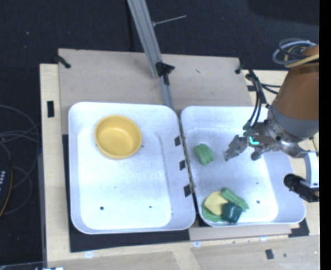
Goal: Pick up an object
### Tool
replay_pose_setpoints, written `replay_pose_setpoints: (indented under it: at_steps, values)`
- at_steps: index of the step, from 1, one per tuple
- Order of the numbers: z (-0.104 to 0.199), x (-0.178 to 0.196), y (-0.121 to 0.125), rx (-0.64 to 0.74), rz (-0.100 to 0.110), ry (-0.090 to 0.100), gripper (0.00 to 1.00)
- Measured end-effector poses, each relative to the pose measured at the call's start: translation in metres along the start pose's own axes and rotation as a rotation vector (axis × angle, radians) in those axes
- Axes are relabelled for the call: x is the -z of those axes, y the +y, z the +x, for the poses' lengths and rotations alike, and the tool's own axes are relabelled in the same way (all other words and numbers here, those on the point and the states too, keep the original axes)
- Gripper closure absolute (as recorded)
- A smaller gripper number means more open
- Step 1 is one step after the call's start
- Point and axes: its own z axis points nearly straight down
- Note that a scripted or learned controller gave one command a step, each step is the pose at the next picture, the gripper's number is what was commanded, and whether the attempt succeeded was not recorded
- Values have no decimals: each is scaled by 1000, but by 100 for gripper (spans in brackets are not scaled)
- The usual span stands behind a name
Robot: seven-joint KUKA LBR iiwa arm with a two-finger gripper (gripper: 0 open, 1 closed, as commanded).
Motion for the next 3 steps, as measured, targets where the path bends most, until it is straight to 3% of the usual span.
replay_pose_setpoints:
  at_steps: [1, 3]
  values:
    - [0, 0, 0, 0, 0, 0, 0]
    - [7, -123, -1, -1, 6, 0, 0]
